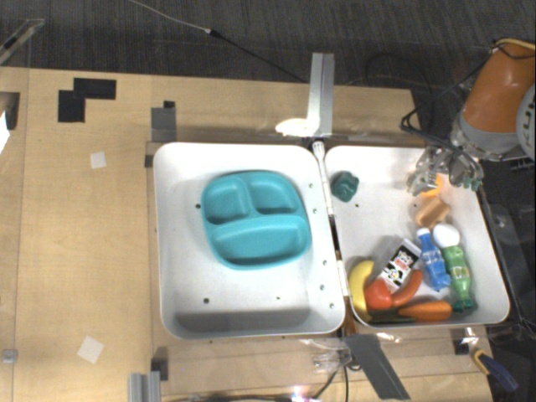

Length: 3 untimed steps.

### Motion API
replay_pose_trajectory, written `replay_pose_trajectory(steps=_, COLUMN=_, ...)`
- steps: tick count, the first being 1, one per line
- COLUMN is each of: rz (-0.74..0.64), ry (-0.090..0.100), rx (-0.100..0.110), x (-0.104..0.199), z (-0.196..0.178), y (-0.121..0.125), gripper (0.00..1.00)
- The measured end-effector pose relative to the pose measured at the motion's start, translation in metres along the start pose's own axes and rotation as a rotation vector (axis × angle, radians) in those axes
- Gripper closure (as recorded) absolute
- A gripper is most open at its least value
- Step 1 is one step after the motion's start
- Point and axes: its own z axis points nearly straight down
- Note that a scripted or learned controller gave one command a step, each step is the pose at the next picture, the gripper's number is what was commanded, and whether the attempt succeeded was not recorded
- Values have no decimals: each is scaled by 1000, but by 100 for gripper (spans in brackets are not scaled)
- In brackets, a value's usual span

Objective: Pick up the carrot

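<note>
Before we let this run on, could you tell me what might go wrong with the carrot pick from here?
1. The carrot lies at the right bin's near edge, packed against a banana, a tomato and a green bottle; the fingers may catch a neighbour instead.
2. The gripper is by the far corner, above an orange-tan item, which could be mistaken for the carrot.

Both white bins [243, 321] look like smooth plastic with a soft sheen. In the left one the teal divided plate [251, 218] is matt plastic. The bench [75, 249] shows pale wood grain, unpolished. By the right bin's near edge, the carrot [425, 311] looks like glossy orange plastic, and so does the yellow banana [360, 281]. At the bins' far edge, a brushed metal post [322, 95]. Beyond the bench, rough dark carpet [251, 15].
</note>
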Motion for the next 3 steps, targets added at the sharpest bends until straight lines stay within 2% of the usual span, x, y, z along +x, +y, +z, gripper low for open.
replay_pose_trajectory(steps=1, rz=-1, ry=17, rx=0, x=3, z=3, y=0, gripper=0)
replay_pose_trajectory(steps=2, rz=-65, ry=19, rx=2, x=7, z=15, y=-3, gripper=0)
replay_pose_trajectory(steps=3, rz=31, ry=11, rx=-1, x=31, z=15, y=-6, gripper=0)
